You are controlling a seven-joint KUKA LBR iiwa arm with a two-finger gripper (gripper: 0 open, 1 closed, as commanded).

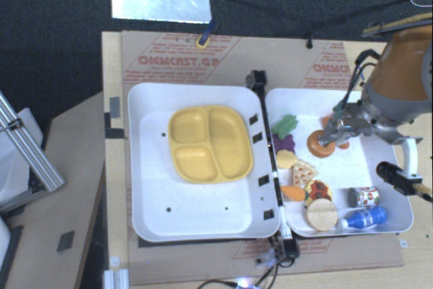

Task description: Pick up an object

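The gripper (331,137) sat low in the right bin (392,166), directly over an orange-brown disc (320,145); whether the jaws were apart or together could not be told. That placement suggested the disc as the pick target. The arm (399,78) reached in from the right, wrist angled downward

Bright, even overhead light; soft shadows, slightly soft focus, mild glare.

- I see the divided plate (208,144) in the left bin (145,206).
- Right of the plate, the right bin (385,179) holds food toys, a can (365,197) and a bottle (364,218).
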